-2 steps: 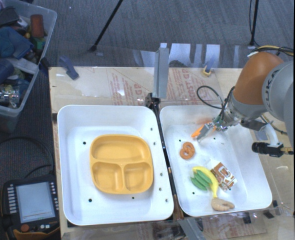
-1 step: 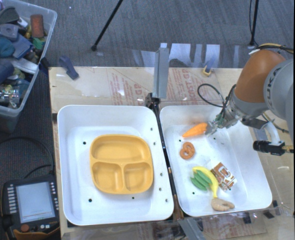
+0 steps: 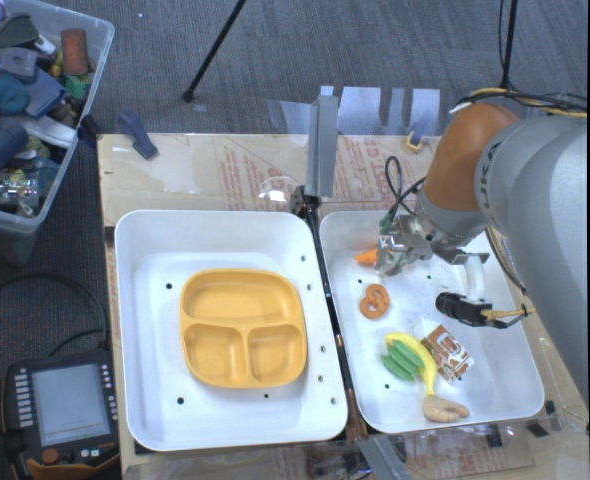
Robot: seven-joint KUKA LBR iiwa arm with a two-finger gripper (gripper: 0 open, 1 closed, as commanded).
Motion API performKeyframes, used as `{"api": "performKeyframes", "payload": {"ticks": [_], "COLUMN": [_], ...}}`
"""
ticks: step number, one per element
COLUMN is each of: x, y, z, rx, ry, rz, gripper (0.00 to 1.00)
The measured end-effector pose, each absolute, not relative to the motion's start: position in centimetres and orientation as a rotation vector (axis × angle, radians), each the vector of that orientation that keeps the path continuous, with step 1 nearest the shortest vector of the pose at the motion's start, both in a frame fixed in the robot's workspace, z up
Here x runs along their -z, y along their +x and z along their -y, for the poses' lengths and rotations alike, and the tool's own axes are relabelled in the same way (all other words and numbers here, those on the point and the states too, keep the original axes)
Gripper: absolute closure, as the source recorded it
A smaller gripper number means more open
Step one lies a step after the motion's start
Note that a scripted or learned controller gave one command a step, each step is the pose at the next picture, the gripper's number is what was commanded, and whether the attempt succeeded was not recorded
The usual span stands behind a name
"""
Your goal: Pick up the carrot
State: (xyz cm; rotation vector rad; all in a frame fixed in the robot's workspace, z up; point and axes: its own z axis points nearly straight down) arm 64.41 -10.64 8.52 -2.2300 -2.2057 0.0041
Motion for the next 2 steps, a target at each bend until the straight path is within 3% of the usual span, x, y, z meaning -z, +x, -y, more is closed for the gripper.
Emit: {"api": "performKeyframes", "payload": {"ticks": [1, 2], "x": [-8.6, -18.5], "y": [61.3, 56.0], "z": [10.2, 6.7], "rx": [-0.006, -0.007], "ry": [-2.605, -2.642], "rz": [1.748, 1.693], "gripper": [1.00, 1.00]}}
